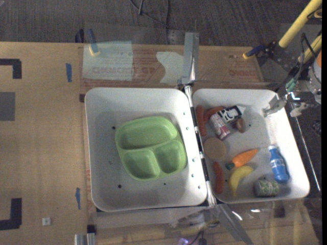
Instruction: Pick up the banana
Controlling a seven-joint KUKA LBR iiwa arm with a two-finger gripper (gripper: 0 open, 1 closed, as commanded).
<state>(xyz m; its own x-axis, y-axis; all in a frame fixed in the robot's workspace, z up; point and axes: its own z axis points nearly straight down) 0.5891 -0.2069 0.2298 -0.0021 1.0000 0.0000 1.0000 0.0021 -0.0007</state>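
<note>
Near the front of the right bin [298,152], the banana [239,177] lies curved on the white floor, and everything else is placed from it. Just above it, nearly touching its upper end, is a carrot [244,157] with its green top pointing left. To the banana's left lies a red sausage-like piece [218,177], close beside it along the bin's left wall. Up and to the left of the banana sits a round tan disc [215,148]. Farther up from the banana are a red can [222,128], a small black-and-white carton [233,114] and a brownish lump [240,125], with another red piece [201,119] against the left wall. To the banana's right, near it, sits a green patterned can [266,187] on its side, and above that a blue bottle [278,164].

Well away from the banana, at the far right corner of the same bin, the gripper [276,106] hangs over the rim, with the arm behind it running off to the right. Whether its fingers are spread or closed cannot be told at this size, and nothing can be seen between them.

Left of the banana, across the divide, the left bin [102,188] holds a green divided plate [150,147] lying flat.
</note>
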